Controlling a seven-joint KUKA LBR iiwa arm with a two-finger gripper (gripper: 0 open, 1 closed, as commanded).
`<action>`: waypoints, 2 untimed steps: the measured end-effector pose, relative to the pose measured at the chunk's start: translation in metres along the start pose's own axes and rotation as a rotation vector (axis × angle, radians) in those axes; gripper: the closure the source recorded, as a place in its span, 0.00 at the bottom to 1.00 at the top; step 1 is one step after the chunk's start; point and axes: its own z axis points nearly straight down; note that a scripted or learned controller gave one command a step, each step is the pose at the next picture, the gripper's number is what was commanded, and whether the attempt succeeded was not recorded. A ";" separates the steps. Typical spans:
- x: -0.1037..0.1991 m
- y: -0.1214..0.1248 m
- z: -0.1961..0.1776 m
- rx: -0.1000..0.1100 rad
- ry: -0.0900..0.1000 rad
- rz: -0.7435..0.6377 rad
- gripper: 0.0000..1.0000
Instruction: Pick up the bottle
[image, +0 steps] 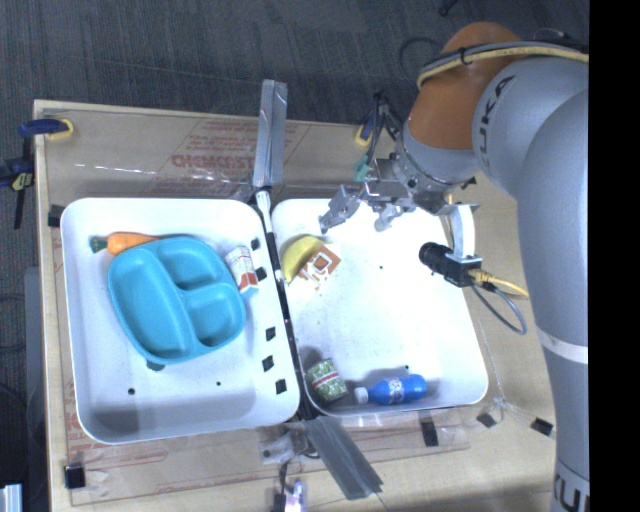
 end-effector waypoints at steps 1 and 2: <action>0.042 -0.134 0.052 0.003 0.001 0.301 0.00; 0.095 -0.136 0.051 -0.001 0.002 0.800 0.00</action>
